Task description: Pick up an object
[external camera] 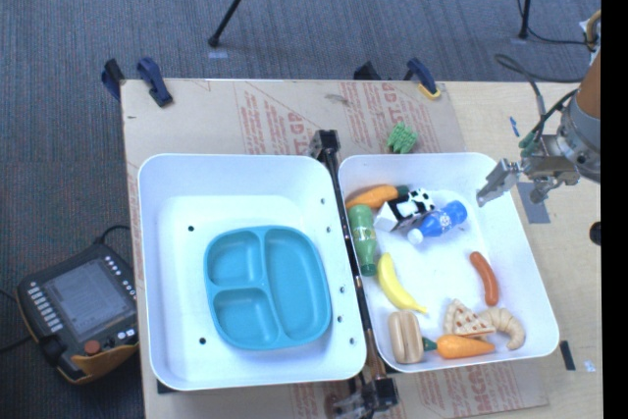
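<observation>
The right bin holds several toy foods: a blue bottle, a black-and-white cow figure, a green bottle, an orange piece, a banana, a red sausage, a waffle wedge, a croissant, a carrot and a tan roll. My gripper hovers above the bin's upper right rim, to the right of the blue bottle. It is open, with nothing between its fingers.
The left bin holds a blue divided plate. A small green toy lies on the cardboard behind the right bin. Blue clamps grip the board's far edge. A teach pendant lies at the lower left.
</observation>
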Controlling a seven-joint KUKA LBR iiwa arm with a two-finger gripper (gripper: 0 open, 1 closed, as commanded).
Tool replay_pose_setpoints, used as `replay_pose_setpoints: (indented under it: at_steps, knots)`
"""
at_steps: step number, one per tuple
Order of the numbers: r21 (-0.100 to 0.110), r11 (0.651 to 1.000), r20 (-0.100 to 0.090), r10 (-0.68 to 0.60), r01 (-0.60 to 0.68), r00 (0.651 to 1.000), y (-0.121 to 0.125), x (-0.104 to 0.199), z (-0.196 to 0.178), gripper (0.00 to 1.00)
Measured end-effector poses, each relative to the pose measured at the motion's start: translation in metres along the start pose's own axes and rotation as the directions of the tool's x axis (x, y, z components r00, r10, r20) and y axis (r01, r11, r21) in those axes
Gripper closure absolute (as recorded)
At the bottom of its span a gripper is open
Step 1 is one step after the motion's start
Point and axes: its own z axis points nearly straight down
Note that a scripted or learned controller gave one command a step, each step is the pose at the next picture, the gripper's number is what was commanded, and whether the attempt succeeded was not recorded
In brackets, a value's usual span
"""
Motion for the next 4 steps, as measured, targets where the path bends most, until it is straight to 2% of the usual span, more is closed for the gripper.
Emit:
replay_pose_setpoints:
  at_steps: [1, 2, 3, 4]
  knots:
    - [0.011, 0.925, -0.006, 0.381, -0.381, 0.925, -0.038, -0.016, 0.147, 0.00]
    - [0.003, 0.984, -0.002, 0.177, -0.177, 0.984, -0.066, 0.002, 0.169, 0.00]
    - [0.005, 0.983, -0.003, 0.182, -0.182, 0.983, -0.067, 0.001, 0.160, 1.00]
    - [0.003, 0.975, -0.001, 0.221, -0.221, 0.975, -0.102, 0.083, 0.051, 1.00]
